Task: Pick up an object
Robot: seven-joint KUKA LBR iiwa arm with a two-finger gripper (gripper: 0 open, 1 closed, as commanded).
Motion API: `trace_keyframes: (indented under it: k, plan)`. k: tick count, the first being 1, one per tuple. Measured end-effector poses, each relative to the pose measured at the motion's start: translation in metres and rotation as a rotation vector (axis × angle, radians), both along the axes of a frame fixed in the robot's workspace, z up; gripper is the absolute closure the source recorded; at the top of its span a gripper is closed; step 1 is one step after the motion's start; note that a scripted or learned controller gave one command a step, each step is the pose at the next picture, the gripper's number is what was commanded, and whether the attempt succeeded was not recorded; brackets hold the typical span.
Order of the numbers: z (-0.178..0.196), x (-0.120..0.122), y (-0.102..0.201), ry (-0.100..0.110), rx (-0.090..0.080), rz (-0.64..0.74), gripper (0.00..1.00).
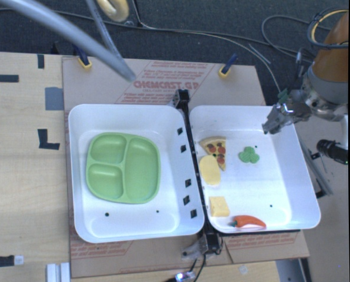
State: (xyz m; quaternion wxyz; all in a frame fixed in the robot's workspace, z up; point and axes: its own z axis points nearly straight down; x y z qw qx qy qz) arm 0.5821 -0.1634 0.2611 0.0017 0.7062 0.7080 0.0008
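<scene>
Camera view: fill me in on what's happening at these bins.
A grey KUKA arm reaches in from the right; its gripper sits over the far right edge of the right bin, with nothing seen between its fingers. That bin holds a pizza slice, a green broccoli piece, two yellow pieces and a red pepper. The left bin holds a green divided plate. No pickup has happened yet.

You are looking at a KUKA iiwa arm (330, 69) whose rounded upper segment is orange where it meets the frame edge, with a tan-orange band below it. Under that sits a light grey, ring-shaped wrist flange with a darker seam around it. The gripper (274, 124) mounted beneath is dark grey metal with small angular parts, too small for you to resolve further. A yellowish cable (323, 23) loops beside the orange segment.
</scene>
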Motion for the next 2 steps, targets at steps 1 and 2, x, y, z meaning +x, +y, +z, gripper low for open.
trace_keyframes:
  k: [1, 2]
  plan:
    - [-0.015, -0.005, 0.046, 0.006, 0.001, 0.001, 1.00]
    - [-0.022, -0.018, 0.107, 0.006, 0.002, 0.004, 1.00]
